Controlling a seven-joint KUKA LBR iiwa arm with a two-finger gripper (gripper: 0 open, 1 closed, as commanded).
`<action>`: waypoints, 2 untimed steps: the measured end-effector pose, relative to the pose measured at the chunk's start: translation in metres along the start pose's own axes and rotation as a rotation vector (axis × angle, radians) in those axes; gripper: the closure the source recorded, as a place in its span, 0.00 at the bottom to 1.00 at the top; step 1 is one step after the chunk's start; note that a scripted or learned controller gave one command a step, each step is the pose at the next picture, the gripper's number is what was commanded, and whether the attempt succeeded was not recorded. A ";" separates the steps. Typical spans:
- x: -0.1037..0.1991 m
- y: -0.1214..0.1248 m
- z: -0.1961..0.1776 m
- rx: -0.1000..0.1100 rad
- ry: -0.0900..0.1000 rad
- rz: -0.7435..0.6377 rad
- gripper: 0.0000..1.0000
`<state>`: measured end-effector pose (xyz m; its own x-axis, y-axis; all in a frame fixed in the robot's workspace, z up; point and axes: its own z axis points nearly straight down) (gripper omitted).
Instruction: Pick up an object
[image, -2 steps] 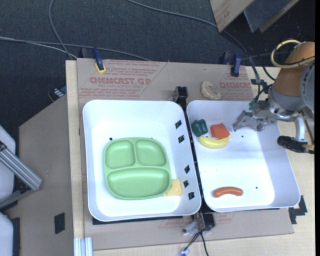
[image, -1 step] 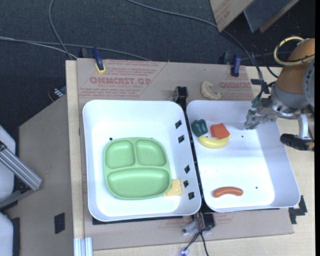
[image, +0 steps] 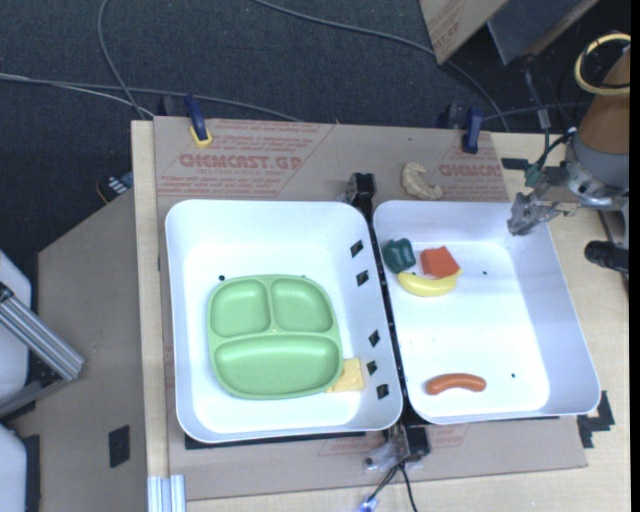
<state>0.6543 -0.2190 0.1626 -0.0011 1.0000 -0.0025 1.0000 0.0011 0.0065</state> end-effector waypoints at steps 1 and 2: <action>0.008 -0.003 -0.058 -0.001 0.000 -0.001 1.00; 0.008 -0.002 -0.072 0.002 0.001 0.000 1.00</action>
<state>0.6514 -0.2108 0.2347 -0.0012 1.0000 -0.0014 1.0000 0.0012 0.0042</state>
